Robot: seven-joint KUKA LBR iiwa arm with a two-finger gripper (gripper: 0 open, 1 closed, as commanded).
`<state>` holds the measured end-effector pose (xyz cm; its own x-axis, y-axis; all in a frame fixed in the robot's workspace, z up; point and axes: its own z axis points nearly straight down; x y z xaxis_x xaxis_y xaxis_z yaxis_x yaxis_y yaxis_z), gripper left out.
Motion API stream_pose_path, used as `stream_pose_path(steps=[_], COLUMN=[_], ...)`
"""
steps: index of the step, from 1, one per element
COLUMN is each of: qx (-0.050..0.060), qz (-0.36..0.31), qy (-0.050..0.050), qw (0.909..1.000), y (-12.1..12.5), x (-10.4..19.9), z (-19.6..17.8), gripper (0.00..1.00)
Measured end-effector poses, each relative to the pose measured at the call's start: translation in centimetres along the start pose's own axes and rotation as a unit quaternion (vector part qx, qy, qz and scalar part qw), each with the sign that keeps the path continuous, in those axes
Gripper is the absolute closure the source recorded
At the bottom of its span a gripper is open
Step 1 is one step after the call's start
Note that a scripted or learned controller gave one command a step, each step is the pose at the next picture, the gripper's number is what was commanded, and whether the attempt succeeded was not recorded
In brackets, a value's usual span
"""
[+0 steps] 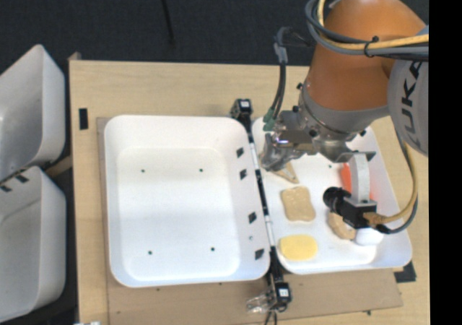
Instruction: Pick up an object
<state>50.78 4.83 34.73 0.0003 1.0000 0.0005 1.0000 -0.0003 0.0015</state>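
A tan, bread-like piece [286, 171] is lying near the right bin's [386, 248] left wall, and the gripper [278, 152] is hanging right over it, seemingly lining up a grasp; whether it is grasping cannot be told. A tan slice [297, 204] and yellow disc [298, 247] are sitting nearer the camera.

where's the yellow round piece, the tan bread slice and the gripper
yellow round piece [298, 247], camera view, middle of its top face
tan bread slice [297, 204], camera view, centre of its flat face
gripper [276, 159], camera view, at its tip, low in the right bin
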Motion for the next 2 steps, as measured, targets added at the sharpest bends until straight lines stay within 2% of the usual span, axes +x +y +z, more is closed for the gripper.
stream_pose_path(steps=[1,2], qx=[-0.007,0.006], qz=[-0.005,0.002], qy=[0.002,-0.002], qw=[1.0000,1.0000], y=[0.9,-2.0], x=[6.6,1.9], z=[-11.9,-1.9], gripper=[1.00,1.00])
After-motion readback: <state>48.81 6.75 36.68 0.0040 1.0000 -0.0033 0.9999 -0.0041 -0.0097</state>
